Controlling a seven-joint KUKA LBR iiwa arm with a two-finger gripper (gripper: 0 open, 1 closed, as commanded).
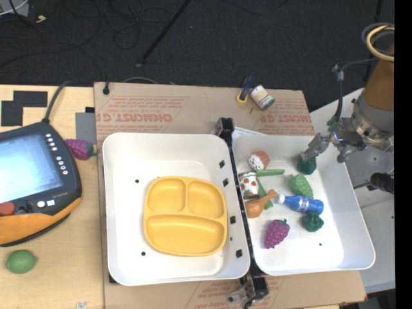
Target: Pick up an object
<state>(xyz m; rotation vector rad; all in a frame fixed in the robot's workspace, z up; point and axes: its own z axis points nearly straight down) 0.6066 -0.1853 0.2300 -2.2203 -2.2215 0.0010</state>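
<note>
Toys lie loose in the right bin (360,253), and the gripper (313,152) sits over that bin's upper right part, reaching in from the right on the grey arm (376,111) with its orange band. Its tip is just above a small dark green piece (306,166), very near it or touching; whether the piece is gripped cannot be told, nor whether the gripper is spread or closed.

Below and left of that piece lies a light green bumpy toy (300,186). A blue bottle (304,204) lies on its side just under it, white neck pointing left. A dark green lump (313,222) is beside the bottle's right end, slightly lower. Purple grapes (276,233) rest nearer the front, apart from the others. Toward the bin's left wall are an orange and white ball-like toy (259,161), a thin green stick (269,172) just under it, a small red and white can (250,185), and an orange spoon-shaped piece (257,205) touching the bottle's neck.

In the left bin (122,166) a yellow tray (186,215) with three compartments lies flat near the middle.

Outside the bins, a small can (262,97) and a blue and yellow item (245,89) rest on cardboard (161,111) behind them. On the bench (64,262) at left are a tablet-like controller (32,179), a purple toy (79,148) and a green ball (21,261)
</note>
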